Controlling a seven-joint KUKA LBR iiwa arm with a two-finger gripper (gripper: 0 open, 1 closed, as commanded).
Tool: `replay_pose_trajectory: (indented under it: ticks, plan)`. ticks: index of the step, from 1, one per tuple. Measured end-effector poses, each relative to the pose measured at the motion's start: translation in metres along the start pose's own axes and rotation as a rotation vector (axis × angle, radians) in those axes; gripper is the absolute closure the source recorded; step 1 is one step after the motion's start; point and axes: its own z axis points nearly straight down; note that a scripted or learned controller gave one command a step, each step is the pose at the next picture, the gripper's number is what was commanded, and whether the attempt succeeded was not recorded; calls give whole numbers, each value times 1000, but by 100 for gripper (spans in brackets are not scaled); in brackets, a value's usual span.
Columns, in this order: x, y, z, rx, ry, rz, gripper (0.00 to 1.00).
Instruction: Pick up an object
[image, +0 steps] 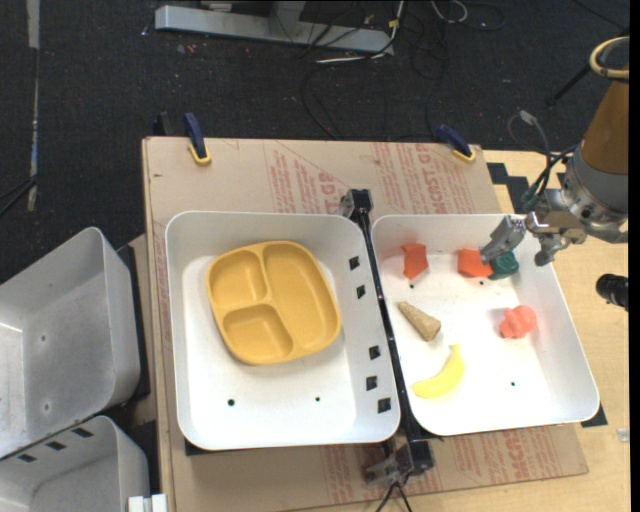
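Two bins: we log a left bin (190, 400) and a right bin (560, 380), side by side.
Left bin: yellow divided plate (272, 300), near its centre.
Right bin, far edge: red block (415, 260); orange piece (472, 263) touching a green piece (506, 265).
Right bin, middle: tan cone (421, 320); pink lump (517, 322) towards the right edge.
Right bin, near edge: banana (442, 376), long axis slanting up to the right.
Gripper (500, 247): at the far right corner, directly over the orange and green pieces; we cannot tell its opening.
Judgement: nearest candidates lie just beneath it.
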Motion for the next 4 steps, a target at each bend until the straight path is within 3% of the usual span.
replay_pose_trajectory:
  ticks: [1, 4]
  plan:
    - [0, 2, -7, -12, -3, -3, 0]
    - [-1, 13, 171, -7, -1, 0, 0]
